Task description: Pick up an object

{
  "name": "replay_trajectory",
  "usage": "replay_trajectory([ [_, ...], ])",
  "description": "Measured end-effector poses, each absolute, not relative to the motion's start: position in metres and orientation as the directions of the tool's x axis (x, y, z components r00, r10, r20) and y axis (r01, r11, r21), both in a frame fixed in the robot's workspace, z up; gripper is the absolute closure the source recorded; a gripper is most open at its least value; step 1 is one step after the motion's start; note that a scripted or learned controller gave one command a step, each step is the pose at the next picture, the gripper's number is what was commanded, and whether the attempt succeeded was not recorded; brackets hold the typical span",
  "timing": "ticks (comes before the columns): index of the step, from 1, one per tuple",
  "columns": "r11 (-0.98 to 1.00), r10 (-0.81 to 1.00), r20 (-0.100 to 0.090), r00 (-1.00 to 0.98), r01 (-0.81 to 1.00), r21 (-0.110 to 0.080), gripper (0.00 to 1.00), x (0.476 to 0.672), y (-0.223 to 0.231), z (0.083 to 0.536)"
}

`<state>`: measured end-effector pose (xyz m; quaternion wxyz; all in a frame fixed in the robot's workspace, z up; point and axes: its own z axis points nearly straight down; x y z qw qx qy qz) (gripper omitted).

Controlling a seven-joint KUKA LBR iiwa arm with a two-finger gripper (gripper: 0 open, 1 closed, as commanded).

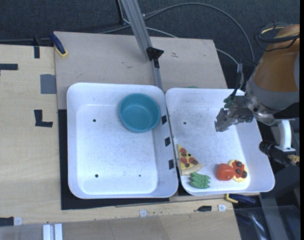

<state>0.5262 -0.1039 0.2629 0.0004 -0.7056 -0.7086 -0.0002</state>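
Note:
My gripper point(221, 125) hangs over the right side of the right bin point(202, 101), above bare white floor, with nothing visible between its fingers. A pizza slice toy point(187, 160) lies near the bin's front left. Just in front of it sits a green leafy toy point(200, 181). A red tomato toy point(225, 171) rests against a yellow piece with dark spots point(238, 170) at the front right. A blue bowl point(139, 112) stands upright at the back of the left bin point(91, 149).
The arm's orange band and grey wrist point(274, 79) reach in over the right bin's right rim. A slanted grey pole point(139, 26) ends between the two bins at the back. Cables loop over the dark floor behind.

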Motion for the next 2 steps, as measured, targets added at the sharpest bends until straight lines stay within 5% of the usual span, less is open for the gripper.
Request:
replay_trajectory([
  [2, 0.006, 1.0, 0.001, -0.006, 1.0, -0.001, 1.0, 0.514, 0.003, 0.251],
])
